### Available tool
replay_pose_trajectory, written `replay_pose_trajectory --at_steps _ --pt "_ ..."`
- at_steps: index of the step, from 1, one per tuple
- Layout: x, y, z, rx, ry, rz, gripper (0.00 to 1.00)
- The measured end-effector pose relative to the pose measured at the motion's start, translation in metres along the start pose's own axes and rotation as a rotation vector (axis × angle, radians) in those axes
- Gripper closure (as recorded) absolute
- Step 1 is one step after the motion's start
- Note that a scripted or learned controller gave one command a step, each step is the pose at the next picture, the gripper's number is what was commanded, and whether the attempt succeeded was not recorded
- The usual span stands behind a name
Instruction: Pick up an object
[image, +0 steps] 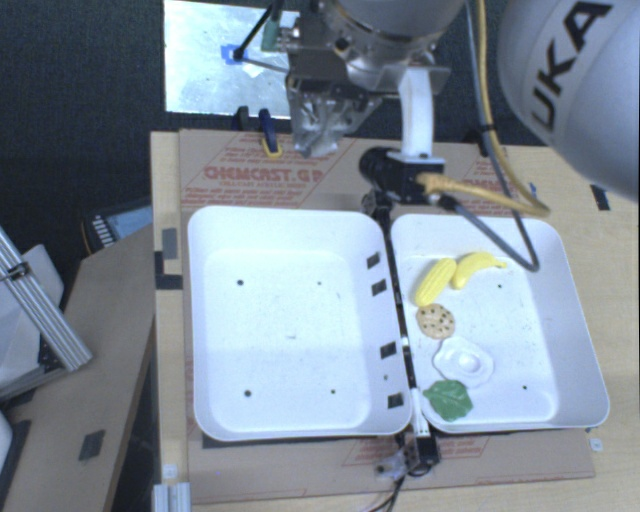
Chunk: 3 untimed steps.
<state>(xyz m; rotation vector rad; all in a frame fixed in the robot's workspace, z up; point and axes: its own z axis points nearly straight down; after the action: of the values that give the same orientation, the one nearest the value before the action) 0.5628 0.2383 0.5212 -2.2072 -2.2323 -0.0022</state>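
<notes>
On the bench, two shallow white bins sit side by side, their inner rims touching along a dark seam fitted with small black clips.

Left bin (215, 300): moulded white plastic, rounded corners, smooth floor marked by four small dark dots.

Right bin (575, 350): same make. Contents, all toy food items grouped toward the side nearest the seam:
- corn cob (433, 281), yellow, stubby, ridged surface, lying at a slant.
- banana (478, 266), yellow, curved, smooth, just beside the corn at its right and seemingly touching it.
- cookie (435, 320), round, flat, tan with dark specks, just below the corn.
- fried egg (463, 362), white, glossy, irregular outline with a raised centre, below the cookie.
- lettuce leaf (448, 399), green, crinkled, at the egg's lower edge, near the bin's front rim.

Cardboard sheet (245, 172) with red lettering lies under both bins.

Arm: grey, reaching in from the right at the top of the view, with yellow cable (490, 195) trailing down over the right bin's far rim. Gripper (318, 135) hangs above the cardboard beyond the left bin's far edge, well apart from every object. Whether its fingers are open or closed cannot be told; nothing is seen held in it.
</notes>
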Motion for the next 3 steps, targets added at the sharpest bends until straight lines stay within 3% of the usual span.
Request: replay_pose_trajectory --at_steps 1,2,3 --pt "-0.002 -0.076 -0.016 -0.002 0.0 0.003 1.0" --pt "-0.003 -0.073 -0.014 -0.002 -0.001 0.007 0.0" --pt "-0.005 0.007 -0.012 -0.002 -0.003 0.013 0.0"
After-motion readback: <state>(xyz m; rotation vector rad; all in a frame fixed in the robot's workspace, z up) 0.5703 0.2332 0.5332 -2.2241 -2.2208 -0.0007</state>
